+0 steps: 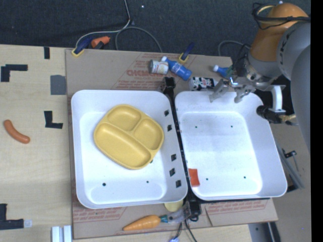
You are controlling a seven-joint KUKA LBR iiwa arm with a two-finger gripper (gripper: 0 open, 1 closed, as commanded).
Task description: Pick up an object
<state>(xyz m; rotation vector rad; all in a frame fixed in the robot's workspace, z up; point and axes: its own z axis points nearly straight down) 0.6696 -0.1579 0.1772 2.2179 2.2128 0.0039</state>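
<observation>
Diagonally, yellow tray (129,136) runs upper-left to lower-right in left bin (83,150).

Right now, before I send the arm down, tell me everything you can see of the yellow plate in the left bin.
The yellow plate is a rounded, divided tray, plastic by its look, with three shallow compartments: one long one along its lower left side and two smaller ones toward the upper right. It lies flat and right side up on the floor of the left bin, turned at a slant, in the bin's upper middle. Its compartments hold nothing. Only the bin floor touches it.
</observation>
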